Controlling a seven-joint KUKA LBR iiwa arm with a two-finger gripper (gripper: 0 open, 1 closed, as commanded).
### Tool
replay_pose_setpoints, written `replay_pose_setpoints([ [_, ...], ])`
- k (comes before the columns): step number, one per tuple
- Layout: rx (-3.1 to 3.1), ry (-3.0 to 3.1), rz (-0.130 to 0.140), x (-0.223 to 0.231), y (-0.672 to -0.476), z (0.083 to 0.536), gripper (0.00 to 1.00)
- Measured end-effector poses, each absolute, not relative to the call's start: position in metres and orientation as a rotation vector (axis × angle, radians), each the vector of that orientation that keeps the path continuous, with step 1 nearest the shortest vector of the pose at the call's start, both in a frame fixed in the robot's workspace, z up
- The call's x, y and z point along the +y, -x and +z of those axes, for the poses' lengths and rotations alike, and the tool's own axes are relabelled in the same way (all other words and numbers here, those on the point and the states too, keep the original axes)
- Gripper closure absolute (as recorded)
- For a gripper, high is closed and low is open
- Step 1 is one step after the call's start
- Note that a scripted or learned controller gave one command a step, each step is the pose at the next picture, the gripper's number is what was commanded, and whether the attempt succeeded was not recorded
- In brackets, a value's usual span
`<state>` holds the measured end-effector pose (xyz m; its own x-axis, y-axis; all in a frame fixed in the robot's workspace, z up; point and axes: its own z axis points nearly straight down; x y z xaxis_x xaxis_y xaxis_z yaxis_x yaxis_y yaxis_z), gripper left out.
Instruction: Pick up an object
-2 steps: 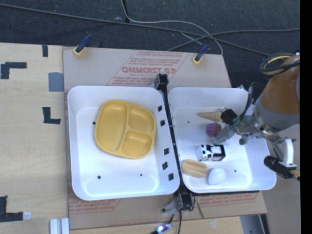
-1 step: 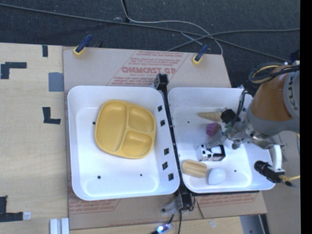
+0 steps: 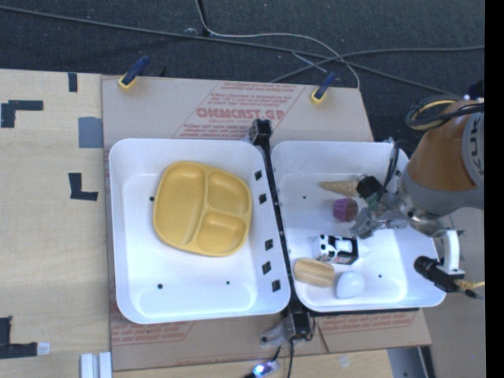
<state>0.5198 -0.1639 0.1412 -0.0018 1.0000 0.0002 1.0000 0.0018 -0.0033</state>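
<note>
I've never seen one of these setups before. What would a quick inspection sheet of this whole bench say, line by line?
Surface: two shallow white bins, left bin and right bin, on brown cardboard over a wooden bench.
Job's things: in the right bin, tan cone, small purple object, black-and-white toy, tan bread-like roll, white egg-like ball.
Clutter: yellow divided plate in the left bin.
Grippers: gripper low over the right bin, beside the purple object; grip state unclear.
Cables: black cables behind the bins.
Surroundings: yellow-and-blue clamps on the cardboard.
</note>
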Motion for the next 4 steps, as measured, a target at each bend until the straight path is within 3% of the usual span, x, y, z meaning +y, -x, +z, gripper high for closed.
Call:
replay_pose_setpoints([
  [2,-2.225,2.222,-0.002,-0.161,-0.514,0.228,1.00],
  [4,-2.228,2.213,-0.001,-0.056,-0.512,0.227,1.00],
])
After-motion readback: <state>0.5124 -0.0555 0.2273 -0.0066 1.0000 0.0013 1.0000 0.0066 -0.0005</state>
